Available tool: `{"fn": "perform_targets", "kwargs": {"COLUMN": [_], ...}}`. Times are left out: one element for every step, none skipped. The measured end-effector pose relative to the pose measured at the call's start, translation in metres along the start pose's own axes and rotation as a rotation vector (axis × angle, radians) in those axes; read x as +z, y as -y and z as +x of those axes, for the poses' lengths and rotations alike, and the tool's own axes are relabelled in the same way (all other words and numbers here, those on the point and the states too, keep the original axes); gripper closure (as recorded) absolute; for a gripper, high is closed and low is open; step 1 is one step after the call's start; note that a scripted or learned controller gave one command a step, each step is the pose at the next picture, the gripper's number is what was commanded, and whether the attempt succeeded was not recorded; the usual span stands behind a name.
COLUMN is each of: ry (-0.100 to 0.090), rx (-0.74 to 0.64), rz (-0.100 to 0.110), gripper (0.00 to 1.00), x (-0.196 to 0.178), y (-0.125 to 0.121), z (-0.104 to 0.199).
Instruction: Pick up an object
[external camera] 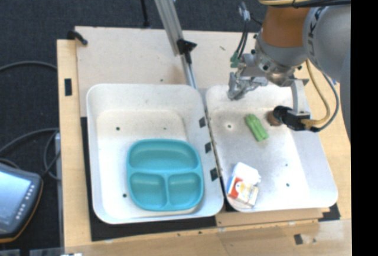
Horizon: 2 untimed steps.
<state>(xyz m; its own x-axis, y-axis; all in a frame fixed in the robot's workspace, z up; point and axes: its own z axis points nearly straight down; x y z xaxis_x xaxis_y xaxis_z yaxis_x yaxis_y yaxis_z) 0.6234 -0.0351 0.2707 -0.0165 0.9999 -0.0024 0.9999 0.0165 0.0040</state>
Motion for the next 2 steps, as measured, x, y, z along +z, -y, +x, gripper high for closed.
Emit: {"fn": "perform_targets", "kwargs": {"ry": [0.001, 0.002], "rx": [-0.004, -0.009], "rz": [-0.002, -0.004], "gripper": [1.00, 1.00], "x": [-0.011, -0.021], "y": [-0.001, -0.001], "z": [-0.001, -0.001]}}
